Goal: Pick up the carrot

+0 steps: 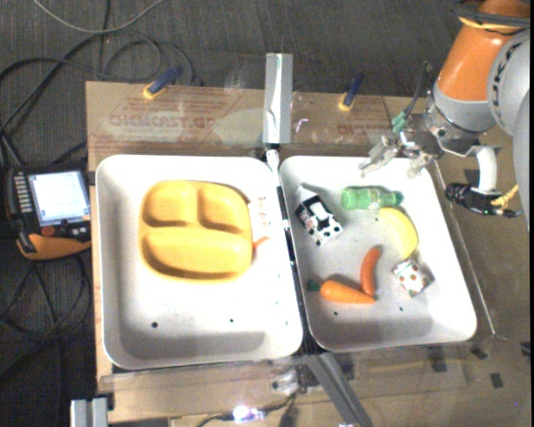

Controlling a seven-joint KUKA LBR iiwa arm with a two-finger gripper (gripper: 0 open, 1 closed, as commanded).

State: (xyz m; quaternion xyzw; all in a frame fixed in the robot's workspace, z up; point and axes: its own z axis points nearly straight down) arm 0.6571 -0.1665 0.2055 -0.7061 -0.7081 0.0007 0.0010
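The left bin [116,327] holds one yellow tray [196,229], which has three compartments. In the right bin [454,318] lie one black-and-white box [319,218], one carrot [345,292], one green bottle [370,198], one red pepper [370,269], one banana [400,229] and one spotted cube [412,278]. The carrot rests near the bin's front left, its tip just beside the lower end of the pepper, perhaps touching it. The gripper [393,149] hangs over the bin's far rim, well apart from the carrot, with fingers spread and nothing between them. To do the step well, the arm would likely travel toward the front of the bin, turn the fingers across the carrot's length, and descend on its thick left half, away from the pepper, so that only the carrot is pinched.
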